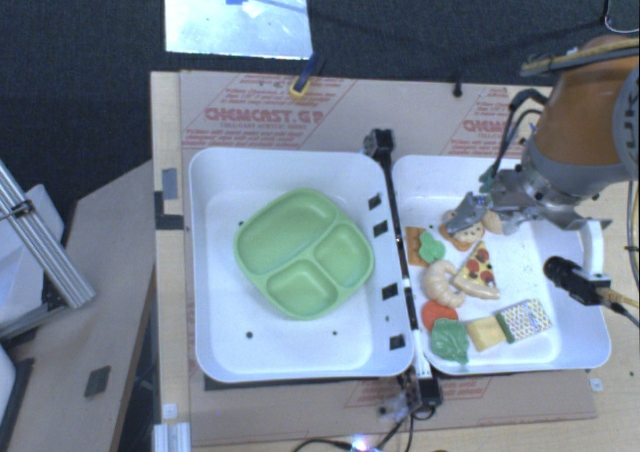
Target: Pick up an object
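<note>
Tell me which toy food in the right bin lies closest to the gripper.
The brown cookie-like piece, directly under the gripper at the pile's top; the pizza slice and shrimp lie lower.

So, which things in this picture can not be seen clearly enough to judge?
- Gripper: camera view, small and dark over a brown item; open or shut cannot be told.
- That brown item: partly covered by the gripper, identity unclear.
- Arm: cut off by the right edge.
- Toy food pile in the right bin: pieces overlap, lower ones partly hidden.
</note>
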Controlling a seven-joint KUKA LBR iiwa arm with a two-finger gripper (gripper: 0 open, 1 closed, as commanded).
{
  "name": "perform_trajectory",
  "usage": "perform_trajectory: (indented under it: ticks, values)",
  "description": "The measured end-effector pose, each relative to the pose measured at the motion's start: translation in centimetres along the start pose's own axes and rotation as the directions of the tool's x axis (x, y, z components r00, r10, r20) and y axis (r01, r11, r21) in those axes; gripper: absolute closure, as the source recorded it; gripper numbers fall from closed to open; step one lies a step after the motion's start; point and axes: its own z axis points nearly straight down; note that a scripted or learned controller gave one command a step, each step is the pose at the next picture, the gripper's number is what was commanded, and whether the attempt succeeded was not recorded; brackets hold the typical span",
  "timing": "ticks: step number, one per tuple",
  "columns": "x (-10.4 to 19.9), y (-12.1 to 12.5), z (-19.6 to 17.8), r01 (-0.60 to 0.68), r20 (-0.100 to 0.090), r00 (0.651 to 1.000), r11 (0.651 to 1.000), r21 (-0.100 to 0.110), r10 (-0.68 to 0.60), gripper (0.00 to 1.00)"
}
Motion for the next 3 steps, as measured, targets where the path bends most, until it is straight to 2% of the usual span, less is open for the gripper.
perform_trajectory:
  ticks: [1, 2, 3]
  values:
    - [0.0, 0.3, -0.7, 0.002, 0.001, 1.0, 1.0, -0.014, -0.002, 0.0]
    - [-0.2, 0.1, 5.5, 0.0, 0.001, 1.0, 1.0, -0.01, 0.0, 0.0]
    - [-0.6, 1.1, 11.1, 0.0, 0.001, 1.0, 1.0, -0.012, 0.0, 0.0]
